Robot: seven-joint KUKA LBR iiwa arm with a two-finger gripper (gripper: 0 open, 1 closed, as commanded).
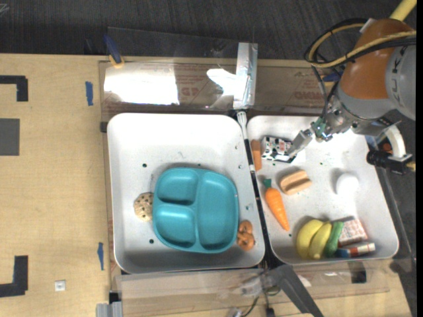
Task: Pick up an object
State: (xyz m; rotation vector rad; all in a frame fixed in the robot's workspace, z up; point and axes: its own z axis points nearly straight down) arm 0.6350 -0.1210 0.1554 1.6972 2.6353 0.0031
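We see the claw (289, 150) over the right bin (380, 207), grip unclear; hot dog (294, 180), carrot (276, 207), bananas (314, 238) below it; teal plate (195, 209) in the left bin (132, 137).

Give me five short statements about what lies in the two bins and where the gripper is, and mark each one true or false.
1. The teal divided plate lies in the left bin. True.
2. The carrot lies in the left bin beside the plate. False: it lies in the right bin, near the wall that the bins share.
3. The gripper is over the right bin, near the small black-and-white package. True.
4. The bananas sit at the far edge of the right bin. False: they sit near its front edge, next to a green item.
5. A cookie lies at the plate's left side. True.
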